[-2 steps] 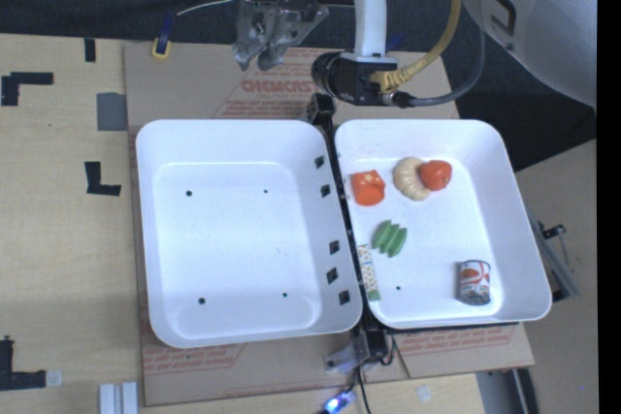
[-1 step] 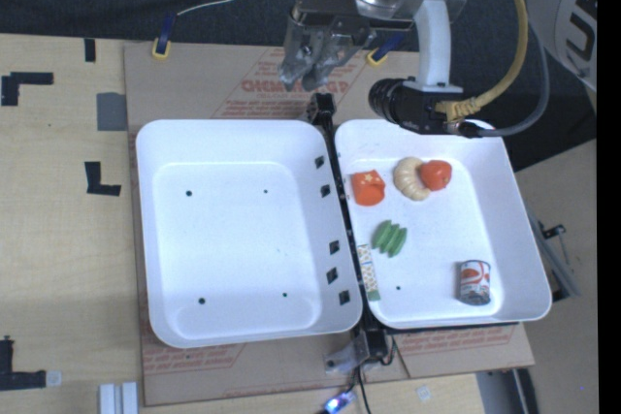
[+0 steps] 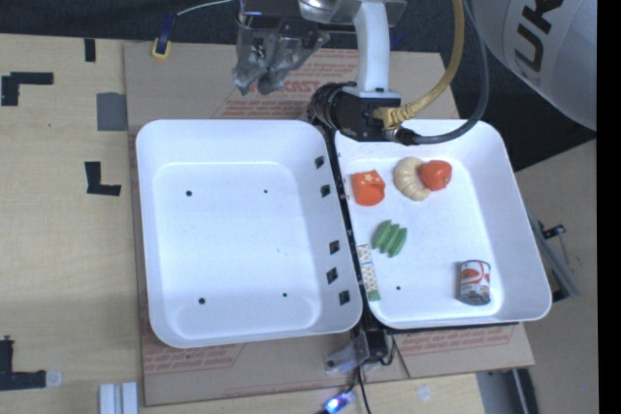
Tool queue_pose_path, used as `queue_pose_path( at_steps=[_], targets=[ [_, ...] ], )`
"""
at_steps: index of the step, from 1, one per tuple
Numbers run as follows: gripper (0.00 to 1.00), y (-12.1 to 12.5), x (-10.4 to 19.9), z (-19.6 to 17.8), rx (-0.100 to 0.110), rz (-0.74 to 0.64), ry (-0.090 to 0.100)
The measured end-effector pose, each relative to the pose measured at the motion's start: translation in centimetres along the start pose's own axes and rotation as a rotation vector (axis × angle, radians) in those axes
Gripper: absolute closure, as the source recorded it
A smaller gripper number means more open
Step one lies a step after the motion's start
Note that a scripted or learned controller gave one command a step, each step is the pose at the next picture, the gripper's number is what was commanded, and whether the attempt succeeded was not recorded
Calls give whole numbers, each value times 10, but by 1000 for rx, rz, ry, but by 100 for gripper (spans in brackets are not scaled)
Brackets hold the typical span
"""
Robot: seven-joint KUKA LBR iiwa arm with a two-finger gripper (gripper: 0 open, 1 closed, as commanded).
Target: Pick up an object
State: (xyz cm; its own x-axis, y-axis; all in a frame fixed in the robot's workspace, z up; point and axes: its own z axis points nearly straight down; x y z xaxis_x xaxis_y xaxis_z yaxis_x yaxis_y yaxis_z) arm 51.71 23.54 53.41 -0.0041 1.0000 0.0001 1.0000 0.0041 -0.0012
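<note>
My gripper (image 3: 262,78) hangs high above the back edge of the left bin (image 3: 160,150), with nothing seen between its fingertips. In the right bin (image 3: 505,208) lie an orange-red piece (image 3: 367,188), a cream ridged object (image 3: 409,178) touching a red tomato-like piece (image 3: 436,174), a green pod-shaped item (image 3: 390,238) and a small red and white can (image 3: 474,282) on its side.
A narrow patterned strip (image 3: 367,270) lies along the right bin's left wall. Black clips (image 3: 335,247) line the divide between the bins. Both bins sit on a brown cardboard sheet (image 3: 184,82) on the wooden bench.
</note>
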Motion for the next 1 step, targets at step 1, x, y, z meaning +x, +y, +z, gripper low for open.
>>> queue_pose_path(
  at_steps=[1],
  targets=[
    [100, 8, -2, 0, 0, 3, -1]
  ],
)
